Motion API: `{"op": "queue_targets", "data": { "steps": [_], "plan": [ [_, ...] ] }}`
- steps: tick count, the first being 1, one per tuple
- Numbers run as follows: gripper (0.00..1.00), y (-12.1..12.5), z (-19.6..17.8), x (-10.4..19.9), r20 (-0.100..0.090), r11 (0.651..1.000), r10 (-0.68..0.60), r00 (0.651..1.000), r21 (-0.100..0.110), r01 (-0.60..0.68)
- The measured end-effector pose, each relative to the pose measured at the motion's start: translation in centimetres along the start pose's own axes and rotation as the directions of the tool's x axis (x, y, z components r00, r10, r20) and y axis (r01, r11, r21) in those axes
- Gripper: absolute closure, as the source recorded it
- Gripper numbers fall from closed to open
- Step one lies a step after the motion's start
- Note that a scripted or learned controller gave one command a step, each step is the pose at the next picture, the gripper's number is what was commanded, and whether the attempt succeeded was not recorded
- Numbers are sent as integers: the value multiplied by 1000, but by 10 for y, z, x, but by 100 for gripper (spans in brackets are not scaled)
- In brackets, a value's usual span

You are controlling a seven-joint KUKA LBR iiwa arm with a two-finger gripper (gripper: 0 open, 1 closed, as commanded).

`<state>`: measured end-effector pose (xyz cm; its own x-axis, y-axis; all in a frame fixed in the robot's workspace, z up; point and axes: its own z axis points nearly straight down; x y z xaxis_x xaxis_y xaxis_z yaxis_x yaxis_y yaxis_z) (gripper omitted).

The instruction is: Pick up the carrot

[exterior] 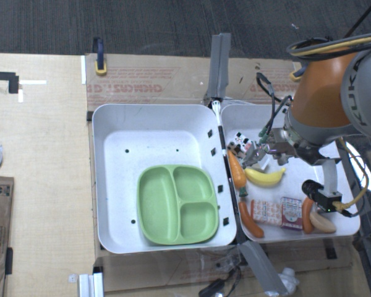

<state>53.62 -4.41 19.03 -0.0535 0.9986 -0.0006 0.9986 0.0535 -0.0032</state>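
Observation:
The carrot point(236, 169), orange and tapered, lies along the left wall of the right bin point(349, 228), pointing toward the bin's front. My gripper point(258, 154) hangs just to the right of the carrot's upper end, above the yellow banana point(265, 177). Nothing can be seen held in it. The grey and orange arm point(324, 98) covers the bin's back right part.
A second orange-red stick-shaped item point(251, 220) lies near the front left corner. Beside it are snack packets point(279, 213), a red piece point(307, 215) and a beige piece point(325, 223). A small black-and-white toy point(238, 144) sits behind the carrot. The left bin point(111, 166) holds a green divided plate point(178, 204).

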Motion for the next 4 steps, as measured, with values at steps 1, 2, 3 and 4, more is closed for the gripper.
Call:
{"op": "queue_targets", "data": {
  "steps": [1,2,3,4],
  "plan": [
    [0,-56,75,-51,-1,993,121,993,2,-121],
    [0,26,-1,-40,1,895,446,895,0,-446],
    [0,36,4,-60,2,648,762,648,1,-762],
    [0,60,-3,-59,1,677,736,677,0,-736]
  ]
}}
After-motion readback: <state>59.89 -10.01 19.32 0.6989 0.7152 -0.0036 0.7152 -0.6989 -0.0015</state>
